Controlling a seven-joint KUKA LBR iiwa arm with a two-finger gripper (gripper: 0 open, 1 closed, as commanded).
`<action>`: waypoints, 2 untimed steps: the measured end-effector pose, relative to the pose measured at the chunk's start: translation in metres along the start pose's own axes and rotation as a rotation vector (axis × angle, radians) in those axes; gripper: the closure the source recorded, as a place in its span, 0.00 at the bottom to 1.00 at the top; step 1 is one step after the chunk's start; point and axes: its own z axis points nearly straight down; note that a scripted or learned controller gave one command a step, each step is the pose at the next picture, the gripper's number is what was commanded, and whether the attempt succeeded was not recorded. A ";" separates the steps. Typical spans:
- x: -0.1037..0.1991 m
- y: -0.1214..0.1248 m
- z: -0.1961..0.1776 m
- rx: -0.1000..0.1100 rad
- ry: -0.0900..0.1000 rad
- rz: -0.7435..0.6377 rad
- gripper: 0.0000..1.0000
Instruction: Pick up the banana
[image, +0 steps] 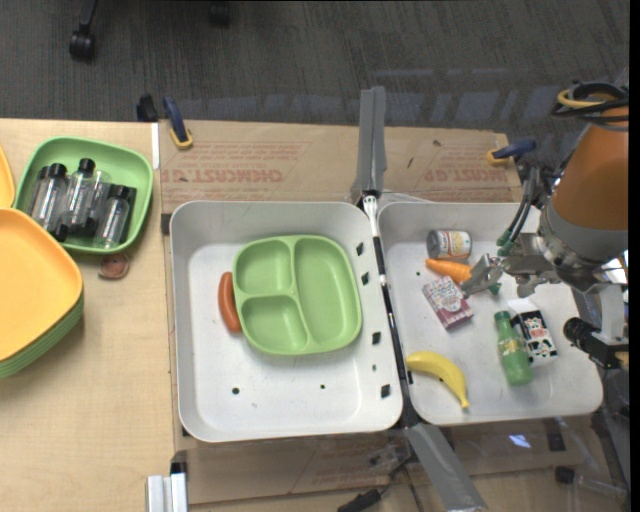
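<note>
Yellow curved banana (441, 374) lies near right bin's (570, 400) near-left edge, bare floor beside; gripper (487, 277) jaws open, empty.

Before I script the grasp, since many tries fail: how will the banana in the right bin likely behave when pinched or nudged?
The banana lies flat on its curved side, so a nudge would probably spin or slide it across the smooth white bin rather than roll it. Its tapered ends may slip from the gripper; the thicker middle looks safer. Probably soft, so squeeze gently.

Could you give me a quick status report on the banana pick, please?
Gripper above right bin, nothing held. Banana at bin's near-left edge, untouched. Green bottle nearby, path clear.
</note>
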 end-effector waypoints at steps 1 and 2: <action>0.005 -0.045 0.052 0.001 0.001 0.105 0.00; 0.018 -0.059 0.109 0.000 0.001 -0.051 0.00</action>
